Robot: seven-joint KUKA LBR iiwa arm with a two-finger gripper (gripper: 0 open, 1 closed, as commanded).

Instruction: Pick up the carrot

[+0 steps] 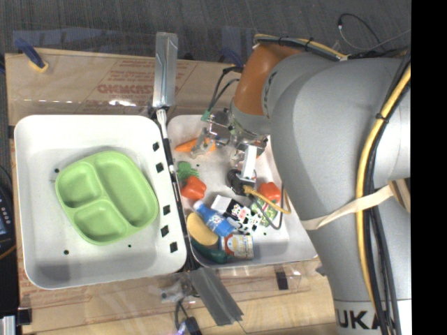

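We see two white bins side by side on the surface. The left bin [42, 257] holds a green divided plate [106, 197]. The right bin [297, 243] is crowded, and the grey arm [328, 152] with its orange band [253, 82] covers much of it from the right. The gripper [209, 137] sits low over the bin's far left corner. The carrot [186, 145] lies just beside the gripper, on its left, close to the divider between the bins; whether the two touch is unclear from here. We cannot tell whether the fingers are apart or together. Nearer the camera lie an orange-red pepper [193, 186], a blue packet [215, 219], a yellow item [202, 231] and a patterned box [246, 215].
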